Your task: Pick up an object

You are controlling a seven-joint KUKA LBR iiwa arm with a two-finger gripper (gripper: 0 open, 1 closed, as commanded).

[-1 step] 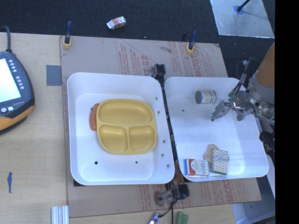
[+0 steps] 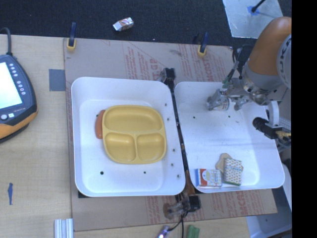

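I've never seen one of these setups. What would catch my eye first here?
Probably the yellow divided plate, sitting in the middle of the left white bin with an orange thing peeking out at its left edge. Next, the grey arm with its orange band reaching in from the right, its pincer over the upper part of the right bin. A few small packets lie at that bin's near edge.

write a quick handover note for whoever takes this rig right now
Gripper: low over the far part of the right bin, nothing seen in it.
Things: small carton, patterned packet and a tan piece in that bin's near corner; yellow tray in the left bin, orange thing at its left edge.
Done: nothing picked.
Left: pick one up.
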